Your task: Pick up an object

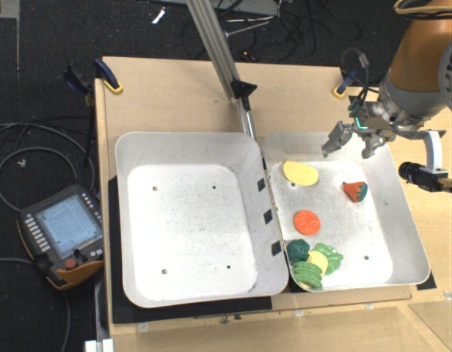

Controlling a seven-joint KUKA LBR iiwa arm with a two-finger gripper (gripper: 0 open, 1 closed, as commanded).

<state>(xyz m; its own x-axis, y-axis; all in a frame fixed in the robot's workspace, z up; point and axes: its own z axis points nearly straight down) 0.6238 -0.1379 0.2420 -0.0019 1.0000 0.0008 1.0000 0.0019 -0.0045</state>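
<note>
The tool (352, 142) hangs open and empty above the right bin (402, 196); descending there, it may miss the strawberry (355, 191) and grip nothing.

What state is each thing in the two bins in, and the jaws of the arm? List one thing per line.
Gripper: jaws open, holding nothing, above the right bin's far edge.
Yellow piece: lying flat, apart from the rest.
Strawberry: lying loose on the floor of the right bin.
Orange disc: lying flat, alone.
Green toy heap: bunched together at the near rim.
Left bin: resting flat.
</note>
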